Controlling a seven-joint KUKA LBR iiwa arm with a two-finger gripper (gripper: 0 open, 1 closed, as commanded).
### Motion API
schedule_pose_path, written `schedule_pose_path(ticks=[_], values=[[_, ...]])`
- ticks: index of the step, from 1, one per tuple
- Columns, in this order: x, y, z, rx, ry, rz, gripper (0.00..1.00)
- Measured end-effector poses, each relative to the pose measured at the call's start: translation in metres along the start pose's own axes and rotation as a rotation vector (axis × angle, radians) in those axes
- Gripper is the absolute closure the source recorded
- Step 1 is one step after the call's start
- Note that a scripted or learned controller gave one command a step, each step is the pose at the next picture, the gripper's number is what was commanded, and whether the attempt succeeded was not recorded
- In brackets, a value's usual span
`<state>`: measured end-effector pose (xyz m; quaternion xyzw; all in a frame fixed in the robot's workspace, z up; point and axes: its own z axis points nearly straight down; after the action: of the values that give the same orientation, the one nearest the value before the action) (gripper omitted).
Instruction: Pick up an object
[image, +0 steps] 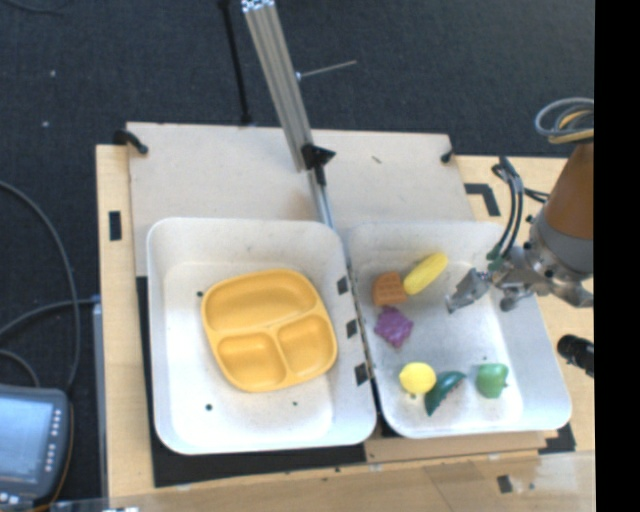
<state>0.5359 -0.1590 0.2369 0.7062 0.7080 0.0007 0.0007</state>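
Gripper (482, 290) is hovering over right bin (535, 330) (fingers spread, grasping nothing), near the yellow banana (425, 271).

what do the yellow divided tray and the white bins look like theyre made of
Yellow divided tray: probably moulded plastic, matte to faintly glossy; it is one even colour, with rounded compartment walls.
White bins: likely thin formed plastic, dull finish, with soft rounded corners and a slightly speckled, scuffed surface. Neither can be confirmed from looks alone.

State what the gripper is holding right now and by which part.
Nothing is held: the gripper hangs above bare bin floor, apart from the yellow corn.
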Motion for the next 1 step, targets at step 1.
schedule_pose_path(ticks=[1], values=[[-0.0002,0.0000,-0.0001,0.000,0.000,0.002,0.00]])
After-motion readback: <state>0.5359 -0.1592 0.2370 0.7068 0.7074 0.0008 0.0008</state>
